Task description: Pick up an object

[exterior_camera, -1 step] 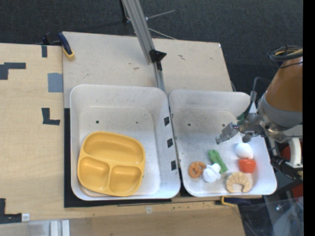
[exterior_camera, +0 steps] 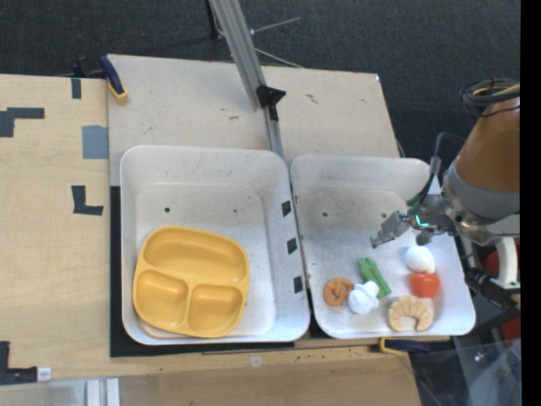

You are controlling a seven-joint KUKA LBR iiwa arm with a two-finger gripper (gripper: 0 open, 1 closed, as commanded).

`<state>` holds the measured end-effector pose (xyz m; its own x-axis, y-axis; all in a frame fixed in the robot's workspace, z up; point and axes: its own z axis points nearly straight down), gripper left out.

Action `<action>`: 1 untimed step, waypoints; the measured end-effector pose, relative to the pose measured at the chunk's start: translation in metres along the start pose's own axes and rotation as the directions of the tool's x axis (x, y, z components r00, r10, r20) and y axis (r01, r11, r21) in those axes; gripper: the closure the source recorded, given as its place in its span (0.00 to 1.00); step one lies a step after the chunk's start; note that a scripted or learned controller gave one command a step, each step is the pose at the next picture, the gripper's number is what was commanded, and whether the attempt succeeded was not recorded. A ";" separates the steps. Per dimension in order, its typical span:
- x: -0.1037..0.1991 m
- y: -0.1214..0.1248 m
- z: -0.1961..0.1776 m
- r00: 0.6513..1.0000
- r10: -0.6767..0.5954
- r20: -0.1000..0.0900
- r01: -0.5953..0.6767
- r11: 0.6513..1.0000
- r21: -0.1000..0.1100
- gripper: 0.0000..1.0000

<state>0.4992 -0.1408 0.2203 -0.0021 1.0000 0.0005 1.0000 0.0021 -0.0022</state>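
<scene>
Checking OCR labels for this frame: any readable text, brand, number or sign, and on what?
None readable.
Yellow plastic three-compartment tray: no lettering visible.
Two shallow white bins: dark specks only, no print.
Black tape shapes on the light wooden board: plain marks, not letters.
Grey arm with orange band: no label legible.

The arm (exterior_camera: pixel 490 155) is cut off by the picture's right edge. The gripper (exterior_camera: pixel 404 229) is too small to read its state. The white lump (exterior_camera: pixel 364 298) beside the pretzel (exterior_camera: pixel 338 291) near the right bin's (exterior_camera: pixel 338 176) front edge is perhaps garlic.
</scene>
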 end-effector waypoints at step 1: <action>-0.007 0.004 0.059 1.000 0.002 0.000 -0.002 1.000 0.005 0.00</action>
<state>0.5029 -0.1475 0.1616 -0.0005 1.0000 0.0009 1.0000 0.0005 -0.0076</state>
